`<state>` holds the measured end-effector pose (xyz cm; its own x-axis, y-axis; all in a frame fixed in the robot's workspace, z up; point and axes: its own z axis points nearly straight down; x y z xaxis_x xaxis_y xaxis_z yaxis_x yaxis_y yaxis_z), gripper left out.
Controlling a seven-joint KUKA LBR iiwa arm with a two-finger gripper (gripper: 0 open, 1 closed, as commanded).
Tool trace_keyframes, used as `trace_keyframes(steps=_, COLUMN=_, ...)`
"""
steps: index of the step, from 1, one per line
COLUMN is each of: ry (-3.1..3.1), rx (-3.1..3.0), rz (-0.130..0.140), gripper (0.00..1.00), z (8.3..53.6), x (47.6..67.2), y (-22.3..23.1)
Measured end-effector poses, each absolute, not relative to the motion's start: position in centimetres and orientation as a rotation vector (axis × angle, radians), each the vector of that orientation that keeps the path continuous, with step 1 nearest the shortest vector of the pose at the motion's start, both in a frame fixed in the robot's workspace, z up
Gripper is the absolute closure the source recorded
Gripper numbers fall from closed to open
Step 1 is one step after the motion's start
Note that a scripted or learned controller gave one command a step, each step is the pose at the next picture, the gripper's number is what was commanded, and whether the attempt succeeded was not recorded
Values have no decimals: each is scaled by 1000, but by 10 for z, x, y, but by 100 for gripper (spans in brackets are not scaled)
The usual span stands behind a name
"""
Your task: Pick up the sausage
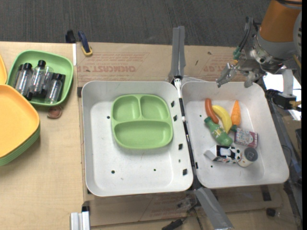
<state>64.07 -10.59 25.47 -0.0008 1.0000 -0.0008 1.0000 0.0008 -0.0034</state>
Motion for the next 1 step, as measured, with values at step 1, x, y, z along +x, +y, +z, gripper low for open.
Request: trace_keyframes(steps=1, ry=-2222, rx=-2217, rz=7, gripper=100, z=263, x=641, y=-107)
